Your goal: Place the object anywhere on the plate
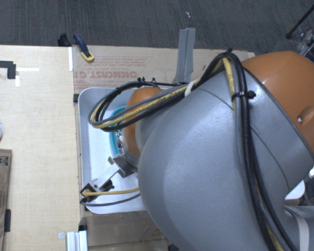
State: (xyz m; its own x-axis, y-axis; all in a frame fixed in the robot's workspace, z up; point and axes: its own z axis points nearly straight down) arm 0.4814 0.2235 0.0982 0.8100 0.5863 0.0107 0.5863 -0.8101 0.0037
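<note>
Arm [220, 161] reaching down into white bin [83, 140], bulk blocking most of it. Step — likely approach or grasp over bin, judging by pose. Jaws hidden, state: cannot tell. Object, plate: whereabouts cannot tell; teal edge [116, 114] peeking under cables [120, 114]. Next move needing clear sight. Surface [36, 114] — pale wood, cardboard [120, 67] behind, dark carpet [120, 9] beyond.

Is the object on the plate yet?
Cannot tell: the arm covers most of the white bin, hiding its contents.
</note>
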